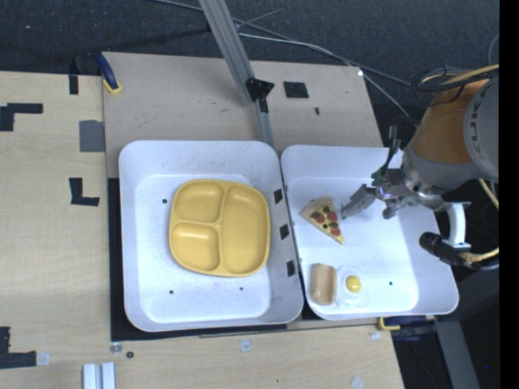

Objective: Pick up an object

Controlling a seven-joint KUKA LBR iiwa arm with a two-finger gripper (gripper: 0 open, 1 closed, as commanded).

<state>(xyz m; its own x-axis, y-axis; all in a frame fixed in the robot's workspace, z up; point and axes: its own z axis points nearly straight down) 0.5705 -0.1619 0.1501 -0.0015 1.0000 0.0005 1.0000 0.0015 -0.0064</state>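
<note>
Reaching in from the right, the gripper point(357, 204) hangs just beside the pizza slice point(323, 219) in the right bin point(405, 294); whether its fingers are spread is unclear.

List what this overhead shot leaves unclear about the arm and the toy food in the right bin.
- End effector: camera view; too small and dark to read how its fingers stand, or whether it touches the pizza slice.
- Arm: cut off by the right edge, so its base is unseen.
- Bread piece and fried egg: too small to tell whether they touch.
</note>
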